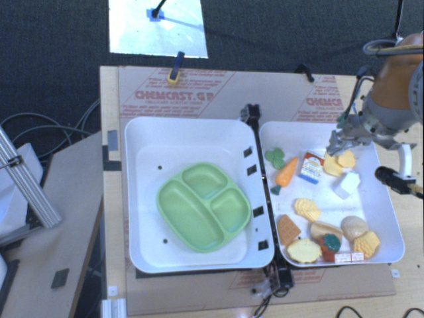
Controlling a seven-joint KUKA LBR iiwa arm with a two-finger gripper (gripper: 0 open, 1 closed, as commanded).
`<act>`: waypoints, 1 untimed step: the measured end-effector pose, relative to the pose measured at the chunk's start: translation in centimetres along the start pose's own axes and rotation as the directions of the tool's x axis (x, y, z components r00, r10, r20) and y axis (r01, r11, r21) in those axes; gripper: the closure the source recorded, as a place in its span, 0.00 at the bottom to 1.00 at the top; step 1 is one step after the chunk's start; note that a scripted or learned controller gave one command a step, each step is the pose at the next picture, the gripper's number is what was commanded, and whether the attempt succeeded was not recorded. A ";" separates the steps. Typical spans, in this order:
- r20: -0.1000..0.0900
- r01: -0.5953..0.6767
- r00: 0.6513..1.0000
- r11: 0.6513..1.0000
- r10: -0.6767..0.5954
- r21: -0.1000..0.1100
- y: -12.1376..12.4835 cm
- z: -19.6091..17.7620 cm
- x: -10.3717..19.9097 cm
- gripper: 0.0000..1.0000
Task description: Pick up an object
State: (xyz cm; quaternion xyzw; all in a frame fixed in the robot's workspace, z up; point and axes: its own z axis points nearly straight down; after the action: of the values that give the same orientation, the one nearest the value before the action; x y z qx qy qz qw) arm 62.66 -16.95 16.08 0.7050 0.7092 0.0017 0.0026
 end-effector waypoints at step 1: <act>0.001 0.001 1.000 1.000 -0.001 -0.003 0.9 -6.3 0.4 1.00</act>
State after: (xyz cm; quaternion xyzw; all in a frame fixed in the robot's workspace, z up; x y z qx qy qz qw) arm 63.48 -16.57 22.35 0.7047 0.7095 0.0025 0.0039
